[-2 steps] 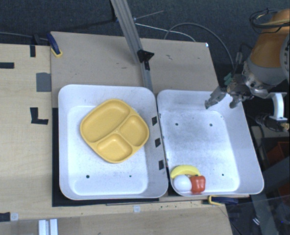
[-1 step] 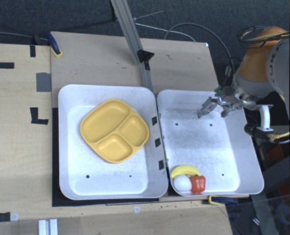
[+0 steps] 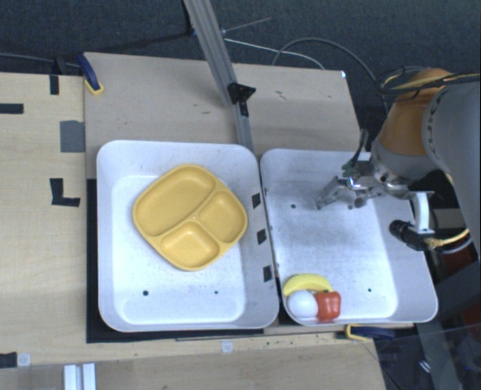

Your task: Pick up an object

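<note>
Two shallow white bins side by side on the bench: left bin (image 3: 114,242) holding a yellow divided plate (image 3: 190,216) near its middle, right bin (image 3: 403,299) holding a small cluster tucked into its near left corner. Cluster made up of a yellow banana-like piece (image 3: 305,282) arching over a white ball (image 3: 302,304), with a small red piece (image 3: 328,305) touching the ball's right side — all three pressed together and close against the bin's wall, likely settled there because the rim stops anything sliding further. Gripper (image 3: 335,196) hanging over the upper middle of the right bin, fingers spread apart and pointing left, nothing between them. Reaching in from the right on a grey arm (image 3: 460,136) with an orange band (image 3: 403,124) above the wrist. Well apart from the cluster, with a bare stretch of bin floor between. Plenty of open room for travel down the middle of the right bin; tighter at the corner, where the near and left walls crowd any approach — probably a descent from above, from the open right side of the cluster. Plate lying flat and wide, judged a harder grab than the small pieces. Pick not yet begun.
</note>
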